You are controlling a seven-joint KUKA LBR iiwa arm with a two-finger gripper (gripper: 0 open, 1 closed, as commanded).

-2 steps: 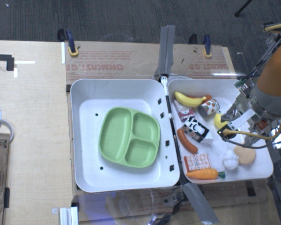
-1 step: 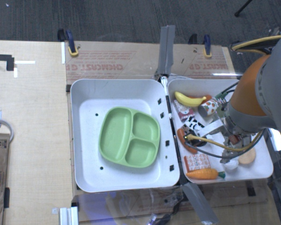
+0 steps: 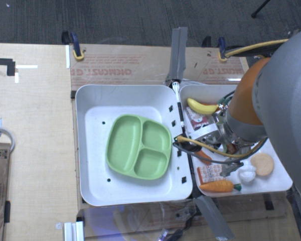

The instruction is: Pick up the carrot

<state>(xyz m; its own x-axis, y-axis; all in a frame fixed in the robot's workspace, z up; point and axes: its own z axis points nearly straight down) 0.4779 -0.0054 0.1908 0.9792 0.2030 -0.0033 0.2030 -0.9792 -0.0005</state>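
Presently my two-finger gripper (image 3: 230, 152) hangs low over the right white bin (image 3: 278, 185), its state hidden beneath my wrist; I cannot tell it. An orange carrot with green tip (image 3: 219, 186) lies at that bin's near edge, apparently untouched. A green three-compartment plastic plate (image 3: 139, 147) occupies the left white bin (image 3: 90, 134).

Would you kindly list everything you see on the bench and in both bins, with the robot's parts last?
bins: two, white, side by side on the bench
divided plate: one, light green, in the left bin
banana: one, yellow, far end of the right bin
carrot: one, orange, near edge of the right bin
round bun: one, tan, right bin
small packets: red and white, count unclear, right bin
clamps: two, blue and yellow, far bench edge
arm: one, grey with orange band, over the right bin
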